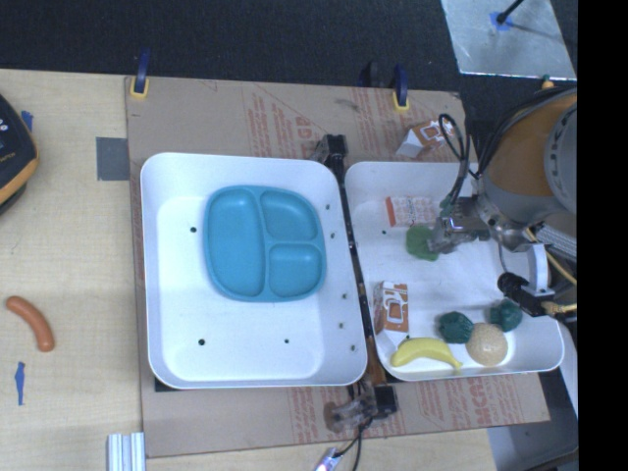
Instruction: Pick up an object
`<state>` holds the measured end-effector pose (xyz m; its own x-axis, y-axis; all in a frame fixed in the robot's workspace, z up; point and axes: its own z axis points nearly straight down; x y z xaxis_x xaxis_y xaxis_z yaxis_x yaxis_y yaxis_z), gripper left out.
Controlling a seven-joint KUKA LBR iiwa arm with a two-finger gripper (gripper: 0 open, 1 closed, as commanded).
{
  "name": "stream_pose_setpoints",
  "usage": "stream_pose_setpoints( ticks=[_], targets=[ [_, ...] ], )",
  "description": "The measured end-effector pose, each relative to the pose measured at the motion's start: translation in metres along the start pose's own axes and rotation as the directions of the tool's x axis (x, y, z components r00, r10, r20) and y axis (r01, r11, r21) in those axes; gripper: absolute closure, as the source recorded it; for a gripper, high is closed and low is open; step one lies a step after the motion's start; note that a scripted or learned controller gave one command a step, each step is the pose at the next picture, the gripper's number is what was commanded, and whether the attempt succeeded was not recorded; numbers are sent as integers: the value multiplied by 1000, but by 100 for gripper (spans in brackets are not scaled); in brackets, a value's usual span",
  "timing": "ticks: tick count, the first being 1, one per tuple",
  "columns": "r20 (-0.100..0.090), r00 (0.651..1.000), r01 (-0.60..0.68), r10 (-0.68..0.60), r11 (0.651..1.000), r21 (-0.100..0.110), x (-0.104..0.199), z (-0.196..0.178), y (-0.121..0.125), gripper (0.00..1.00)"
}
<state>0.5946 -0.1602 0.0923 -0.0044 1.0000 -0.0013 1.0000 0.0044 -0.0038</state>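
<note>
The right bin [432, 177] holds a light green lump [422, 242], with my gripper [446, 230] right at its upper right side, touching or just above it. Along the bin's front lie a yellow banana [425, 354], a dark green piece [454, 326], a beige ball [488, 345] and another dark green piece [506, 315]. Two orange-and-white packets lie in this bin too, one [408, 210] just behind the green lump and one [392, 305] near the left wall.
The left bin [177, 351] holds a blue divided plate [263, 241]. A sausage [31, 322] lies on the bench at far left, and a black and yellow device [14, 155] sits at the left edge. Another packet [424, 137] lies behind the right bin.
</note>
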Motion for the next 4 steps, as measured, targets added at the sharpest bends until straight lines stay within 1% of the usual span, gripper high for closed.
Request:
stream_pose_setpoints(
  ticks=[1, 2, 3, 4],
  targets=[
    [-2, 1000, 0, 0, 1000, 1, 49, 1, -59, 0],
    [0, 1000, 0, 0, 1000, -4, 37, -124, 15, 0],
    [-1, 1000, 0, 0, 1000, 1, 14, -57, -21, 0],
    [0, 1000, 0, 0, 1000, -8, 22, -6, 52, 0]
  ],
)
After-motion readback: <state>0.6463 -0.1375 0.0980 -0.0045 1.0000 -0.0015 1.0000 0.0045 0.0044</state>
